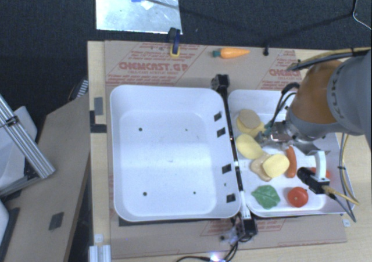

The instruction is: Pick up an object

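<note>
Yellow potato-like piece (248, 146) sits just left of the gripper (273, 136) in the right bin (273, 99); looks light, rigid, smooth plastic, likely slippery. Best pinched across its narrow middle. Gripper's opening: cannot tell, nothing visibly held.

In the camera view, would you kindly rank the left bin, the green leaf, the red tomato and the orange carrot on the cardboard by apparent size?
1. left bin
2. green leaf
3. orange carrot and red tomato: too alike to rank.
</note>
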`<state>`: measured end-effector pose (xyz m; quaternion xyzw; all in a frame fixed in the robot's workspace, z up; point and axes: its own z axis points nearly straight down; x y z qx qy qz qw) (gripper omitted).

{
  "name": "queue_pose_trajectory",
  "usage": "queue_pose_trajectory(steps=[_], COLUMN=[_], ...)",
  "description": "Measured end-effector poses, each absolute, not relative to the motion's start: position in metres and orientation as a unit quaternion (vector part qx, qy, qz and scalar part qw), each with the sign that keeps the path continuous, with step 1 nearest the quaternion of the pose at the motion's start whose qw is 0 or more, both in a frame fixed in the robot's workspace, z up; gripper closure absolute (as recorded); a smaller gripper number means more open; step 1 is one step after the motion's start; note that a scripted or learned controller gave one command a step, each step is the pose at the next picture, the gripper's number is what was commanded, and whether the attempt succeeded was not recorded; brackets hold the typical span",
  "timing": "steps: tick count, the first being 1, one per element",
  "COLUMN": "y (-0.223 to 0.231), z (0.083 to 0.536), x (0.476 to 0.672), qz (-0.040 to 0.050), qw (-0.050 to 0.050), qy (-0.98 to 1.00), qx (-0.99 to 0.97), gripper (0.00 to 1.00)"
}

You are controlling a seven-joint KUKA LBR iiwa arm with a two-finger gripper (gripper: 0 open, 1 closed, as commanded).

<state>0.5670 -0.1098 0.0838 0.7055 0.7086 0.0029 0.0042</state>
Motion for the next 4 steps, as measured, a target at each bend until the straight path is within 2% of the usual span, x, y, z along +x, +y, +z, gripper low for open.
queue_pose_trajectory(steps=[1,2,3,4], y=[-0.085,-0.086,-0.029,-0.033], z=[0.085,0.096,0.189,0.184], x=[0.613,0.612,0.545,0.546], qz=[0.0020,0.0020,0.0024,0.0008], qw=[0.002,0.002,0.000,0.000], qy=[0.710,0.709,0.710,0.708], qx=[0.704,0.705,0.704,0.706], gripper=[0.00,1.00,1.00,0.00])
